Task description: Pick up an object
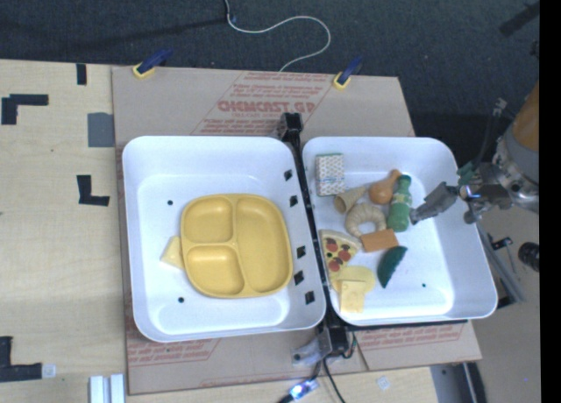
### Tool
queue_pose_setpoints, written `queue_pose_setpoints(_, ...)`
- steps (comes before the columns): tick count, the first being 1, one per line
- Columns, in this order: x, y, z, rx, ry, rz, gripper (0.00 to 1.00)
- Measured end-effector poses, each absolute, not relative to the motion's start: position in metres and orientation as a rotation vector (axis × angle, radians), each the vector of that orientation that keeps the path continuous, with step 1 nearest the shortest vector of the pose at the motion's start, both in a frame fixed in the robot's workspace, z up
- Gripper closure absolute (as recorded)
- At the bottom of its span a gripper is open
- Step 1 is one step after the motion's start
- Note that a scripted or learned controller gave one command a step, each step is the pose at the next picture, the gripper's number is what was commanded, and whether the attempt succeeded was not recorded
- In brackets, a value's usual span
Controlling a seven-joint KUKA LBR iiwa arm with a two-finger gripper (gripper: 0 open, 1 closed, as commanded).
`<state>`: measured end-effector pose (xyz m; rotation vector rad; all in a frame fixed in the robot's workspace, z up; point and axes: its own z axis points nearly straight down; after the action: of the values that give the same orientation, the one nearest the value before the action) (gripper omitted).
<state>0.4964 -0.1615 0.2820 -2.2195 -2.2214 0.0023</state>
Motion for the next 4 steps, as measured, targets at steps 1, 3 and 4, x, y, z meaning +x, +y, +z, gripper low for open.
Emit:
queue_pose_setpoints(1,0.491,-0.164,0.237,-2.219,-2.220,0.004,0.00)
queue_pose_setpoints(3,0.489,-0.164,0.121,-2.216,-2.217,0.006,0.00)
queue_pose_setpoints(4,0.489,-0.164,0.083,-2.219,-2.221,0.003,0.00)
